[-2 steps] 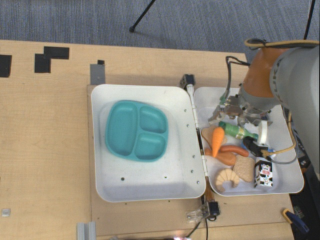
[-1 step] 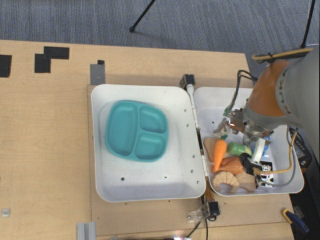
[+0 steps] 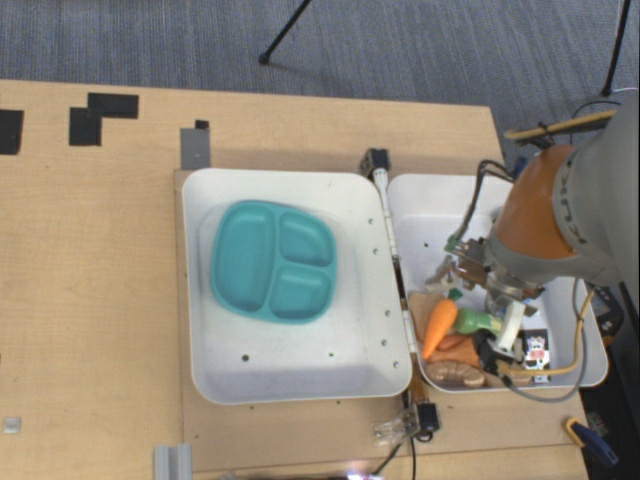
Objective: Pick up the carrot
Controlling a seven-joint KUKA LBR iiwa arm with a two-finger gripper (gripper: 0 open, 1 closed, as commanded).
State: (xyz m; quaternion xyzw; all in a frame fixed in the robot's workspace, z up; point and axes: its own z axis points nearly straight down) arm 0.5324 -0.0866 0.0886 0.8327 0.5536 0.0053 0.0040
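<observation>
The plate (image 3: 272,260) sits in the left bin (image 3: 300,368); the carrot (image 3: 437,326) lies in the right bin (image 3: 430,208), at its near end.

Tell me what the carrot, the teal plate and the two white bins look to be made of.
Carrot: probably a moulded plastic toy, with even orange colour and a smooth, slightly glossy skin.
Plate: likely hard plastic with a matte finish, one uniform teal with soft moulded compartments.
Plate's bin and carrot's bin: smooth white with rounded rims; plastic or painted sheet, I can't tell which.

Right bin (image 3: 430,213) open at far end, near end crowded, green piece (image 3: 478,321), brown piece (image 3: 455,374) beside carrot (image 3: 437,328)
</observation>
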